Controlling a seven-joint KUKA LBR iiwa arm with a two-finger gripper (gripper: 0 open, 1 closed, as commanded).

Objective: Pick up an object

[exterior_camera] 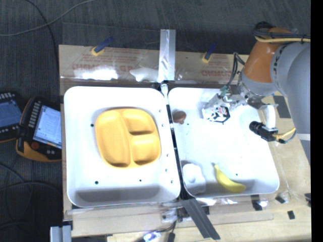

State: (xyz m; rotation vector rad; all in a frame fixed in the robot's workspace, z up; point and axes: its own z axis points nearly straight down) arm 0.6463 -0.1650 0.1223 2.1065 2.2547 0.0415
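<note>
In the right bin [252,150] lie a yellow banana [227,179] near the front edge, a small white cup-like object [192,174] at the front left corner, and a small brown round object [178,116] by the left wall. My gripper [219,110] hangs over the bin's back part, right of the brown object, its black-and-white tip low above the floor. Nothing shows between its tips. The grey arm with the orange band [260,62] comes in from the upper right.
The left bin [81,135] holds a yellow divided tray [127,136]. A metal divider [167,54] stands behind the two bins. A black cable piece [262,129] of the arm hangs over the right bin's right side. A handheld pendant [40,130] lies left of the bench.
</note>
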